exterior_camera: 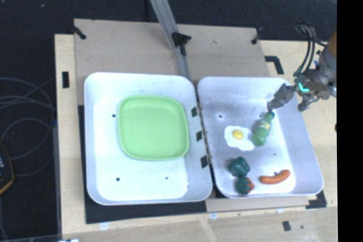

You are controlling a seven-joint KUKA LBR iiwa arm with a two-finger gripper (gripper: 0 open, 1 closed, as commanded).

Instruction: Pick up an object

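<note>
The right bin (295, 139) holds a green bottle (262, 130) lying tilted, with a fried egg (238, 137) just to its left. Nearer the front lie a green pepper (239, 166), a small red and green piece (244, 185) and a red sausage (274, 177). My gripper (293, 100) hangs over the bin's far right corner, just up and right of the bottle's cap. Its fingers (279, 98) are spread open with nothing between them.
The left bin (102, 178) carries a light green square plate (153, 127). A grey metal bar (161, 5) slants down from the top to the gap between the bins. Cables (309, 48) trail off the wrist at the right.
</note>
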